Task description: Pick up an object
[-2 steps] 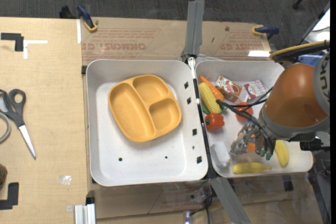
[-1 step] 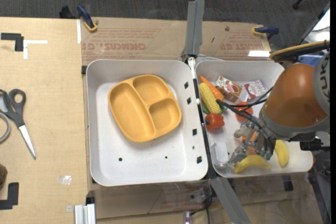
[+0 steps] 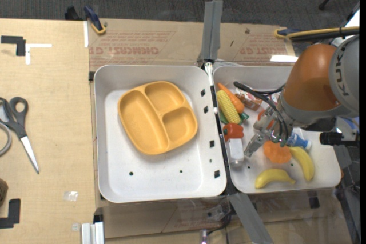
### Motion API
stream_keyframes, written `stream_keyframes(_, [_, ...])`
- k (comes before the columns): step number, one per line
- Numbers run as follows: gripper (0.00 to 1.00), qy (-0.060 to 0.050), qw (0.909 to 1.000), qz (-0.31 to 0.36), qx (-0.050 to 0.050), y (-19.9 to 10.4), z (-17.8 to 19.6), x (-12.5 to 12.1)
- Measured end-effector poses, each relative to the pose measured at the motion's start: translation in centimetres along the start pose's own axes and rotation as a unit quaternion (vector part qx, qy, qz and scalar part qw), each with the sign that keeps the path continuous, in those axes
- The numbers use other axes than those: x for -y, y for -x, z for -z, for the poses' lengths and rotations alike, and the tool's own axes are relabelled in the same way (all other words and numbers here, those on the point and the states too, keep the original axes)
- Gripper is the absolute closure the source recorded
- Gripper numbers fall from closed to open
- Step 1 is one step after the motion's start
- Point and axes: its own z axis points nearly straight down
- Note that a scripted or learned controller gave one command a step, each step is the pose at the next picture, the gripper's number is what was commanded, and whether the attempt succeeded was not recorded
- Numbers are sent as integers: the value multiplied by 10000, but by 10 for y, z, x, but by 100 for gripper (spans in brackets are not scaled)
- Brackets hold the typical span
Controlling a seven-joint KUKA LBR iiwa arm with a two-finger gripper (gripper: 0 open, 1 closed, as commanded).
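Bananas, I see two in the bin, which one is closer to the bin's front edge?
The banana lying crosswise near the right bin's front edge. The other banana sits farther back and to its right, running lengthwise.

The arm [image 3: 329, 80] is grey and rounded with a broad glossy orange band above the wrist, dark lettering on its casing, black cables along it, and a slim metallic gripper [image 3: 256, 143] below.

The grey arm [image 3: 320, 80] reaches in from the right, its gripper [image 3: 255, 144] lowered, fingers seemingly slightly parted.
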Motion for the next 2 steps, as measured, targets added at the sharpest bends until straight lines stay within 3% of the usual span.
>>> stream_keyframes(1, [0, 1, 10000, -27, 5, 60, 0, -19])
stream_keyframes(2, [0, -6, 10000, -65, -9, 35, -1, 1])
